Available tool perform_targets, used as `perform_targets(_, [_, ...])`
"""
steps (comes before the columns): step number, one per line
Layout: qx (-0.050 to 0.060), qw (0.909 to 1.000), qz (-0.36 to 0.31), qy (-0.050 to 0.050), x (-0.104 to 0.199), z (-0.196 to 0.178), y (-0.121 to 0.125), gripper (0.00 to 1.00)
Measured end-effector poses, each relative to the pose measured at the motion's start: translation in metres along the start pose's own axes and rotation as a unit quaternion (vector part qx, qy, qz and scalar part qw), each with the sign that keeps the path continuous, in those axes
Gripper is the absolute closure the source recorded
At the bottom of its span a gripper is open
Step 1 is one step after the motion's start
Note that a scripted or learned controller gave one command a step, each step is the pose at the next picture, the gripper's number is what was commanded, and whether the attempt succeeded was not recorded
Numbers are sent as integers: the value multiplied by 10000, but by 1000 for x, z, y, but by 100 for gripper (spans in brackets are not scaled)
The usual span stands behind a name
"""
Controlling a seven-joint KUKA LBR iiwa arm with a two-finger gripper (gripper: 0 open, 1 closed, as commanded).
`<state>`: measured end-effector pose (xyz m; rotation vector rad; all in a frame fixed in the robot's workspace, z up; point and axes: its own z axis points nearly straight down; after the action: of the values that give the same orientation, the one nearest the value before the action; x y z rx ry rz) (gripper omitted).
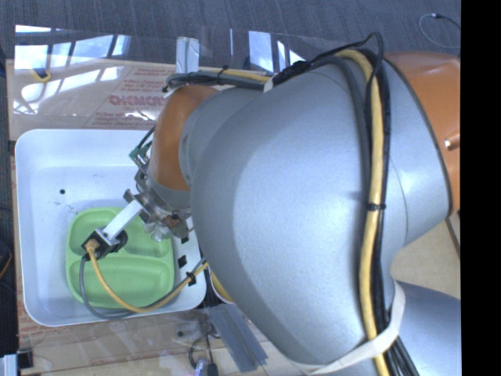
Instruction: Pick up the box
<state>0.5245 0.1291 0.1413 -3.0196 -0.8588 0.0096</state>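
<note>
A light green box (125,276) with rounded corners lies in the front part of the left white bin (47,171). The arm reaches down into this bin from the right, its orange band (168,143) just above the wrist. My gripper (160,225) hangs over the box's far right corner, very close to it or touching it. A white bracket with a black end (106,237) sticks out from the wrist over the box. The grey arm hides the box's right edge.
A yellow cable (117,300) loops from the bracket across the box and back up to the arm. The arm's big grey body (313,210) covers the right bin. Bare bin floor (70,171) shows behind and left of the box.
</note>
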Motion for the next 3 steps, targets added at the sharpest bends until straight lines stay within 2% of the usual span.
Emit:
perform_targets(1, [-14,9998,-193,26,51,-73,-63,100])
perform_targets(2, [10,9997,215,62,-4,33,-60,100])
perform_targets(3, [-14,9980,631,33,6,-72,-101,100])
